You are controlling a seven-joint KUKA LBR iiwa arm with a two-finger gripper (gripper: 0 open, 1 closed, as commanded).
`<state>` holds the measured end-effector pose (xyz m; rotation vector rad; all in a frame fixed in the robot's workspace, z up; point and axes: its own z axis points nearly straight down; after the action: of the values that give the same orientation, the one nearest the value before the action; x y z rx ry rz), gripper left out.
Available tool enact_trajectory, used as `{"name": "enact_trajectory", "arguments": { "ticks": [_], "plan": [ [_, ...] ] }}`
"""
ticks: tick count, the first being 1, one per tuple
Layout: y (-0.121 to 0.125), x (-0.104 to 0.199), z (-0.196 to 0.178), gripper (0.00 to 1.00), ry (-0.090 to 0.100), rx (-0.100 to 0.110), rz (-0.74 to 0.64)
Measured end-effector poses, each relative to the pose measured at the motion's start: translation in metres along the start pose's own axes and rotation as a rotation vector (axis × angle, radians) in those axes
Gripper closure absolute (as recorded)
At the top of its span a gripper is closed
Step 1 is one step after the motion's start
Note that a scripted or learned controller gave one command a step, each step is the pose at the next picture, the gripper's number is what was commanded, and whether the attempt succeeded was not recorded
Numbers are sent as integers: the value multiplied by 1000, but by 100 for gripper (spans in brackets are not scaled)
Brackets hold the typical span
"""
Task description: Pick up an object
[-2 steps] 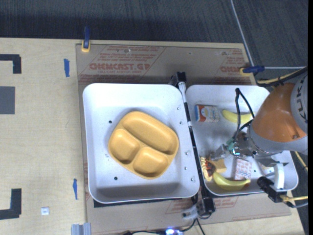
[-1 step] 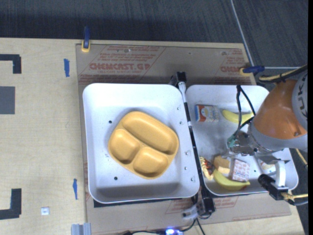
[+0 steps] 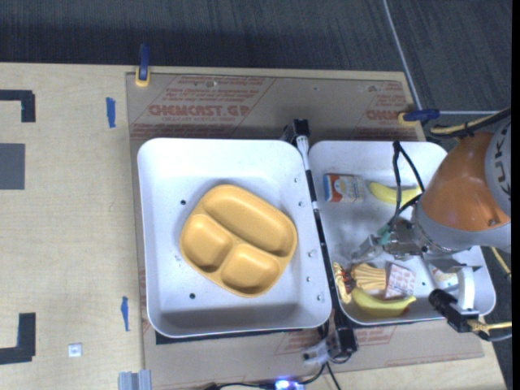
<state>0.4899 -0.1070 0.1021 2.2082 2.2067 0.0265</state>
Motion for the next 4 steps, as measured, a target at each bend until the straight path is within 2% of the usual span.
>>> {"name": "enact_trajectory", "arguments": {
  "ticks": [1,2,3,4],
  "plan": [
    [-9,8,16,0,1,19,0],
    [-6,7,5,100,-1,13,0],
    [-6,7,5,0,-1,13,0],
    [-5,7,-5,100,-2,8,0]
  ]
}}
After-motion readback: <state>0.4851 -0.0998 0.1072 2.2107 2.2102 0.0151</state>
